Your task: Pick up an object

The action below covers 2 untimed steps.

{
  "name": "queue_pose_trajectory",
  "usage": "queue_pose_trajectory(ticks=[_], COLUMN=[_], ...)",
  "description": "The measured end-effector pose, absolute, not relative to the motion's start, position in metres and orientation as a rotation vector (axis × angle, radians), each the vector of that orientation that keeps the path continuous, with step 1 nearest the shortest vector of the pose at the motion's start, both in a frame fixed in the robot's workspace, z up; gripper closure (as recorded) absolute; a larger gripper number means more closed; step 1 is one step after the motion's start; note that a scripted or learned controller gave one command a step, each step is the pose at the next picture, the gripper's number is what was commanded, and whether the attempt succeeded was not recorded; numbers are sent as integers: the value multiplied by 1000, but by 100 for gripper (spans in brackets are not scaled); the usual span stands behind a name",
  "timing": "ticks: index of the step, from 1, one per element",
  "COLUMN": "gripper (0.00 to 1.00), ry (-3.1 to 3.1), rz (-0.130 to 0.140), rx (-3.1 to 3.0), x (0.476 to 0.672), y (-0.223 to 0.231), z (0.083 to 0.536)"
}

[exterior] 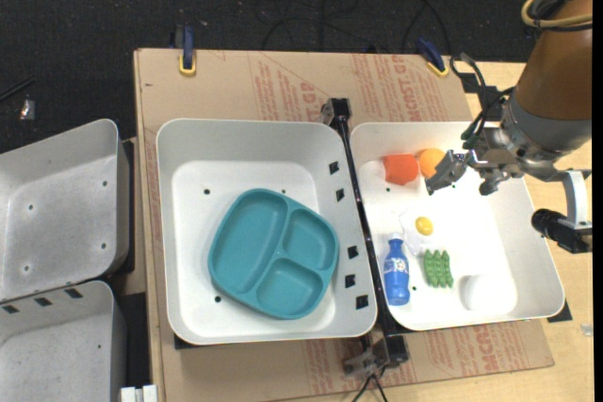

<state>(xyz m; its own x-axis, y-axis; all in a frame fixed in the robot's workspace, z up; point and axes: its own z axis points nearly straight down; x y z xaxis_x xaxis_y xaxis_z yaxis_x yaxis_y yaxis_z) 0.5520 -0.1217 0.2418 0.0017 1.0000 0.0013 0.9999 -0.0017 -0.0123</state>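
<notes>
My gripper (466,180) hangs over the back of the right bin (537,297), open, with nothing between its two dark fingers. Just left of its left fingertip lie an orange ball (430,161) and a red-orange block (401,168). Nearer the front of the same bin are a small yellow piece (424,225), a blue bottle (397,270) lying lengthwise, and a green knobbly item (436,267). A pale white object (471,289) sits at the front right of the bin.
The left bin (179,202) holds a teal divided plate (273,252). A black divider (350,202) runs between the bins. The arm's orange band (561,52) rises at the right. White trays (57,202) lie off the bench at far left.
</notes>
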Motion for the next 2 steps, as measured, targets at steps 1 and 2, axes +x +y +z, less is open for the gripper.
queue_pose_trajectory(ticks=[1,2], gripper=[0,0], ry=[-2222,-2218], rz=[1,5], rx=[-2220,-2220], x=[554,563], y=[-121,-124], z=[248,191])
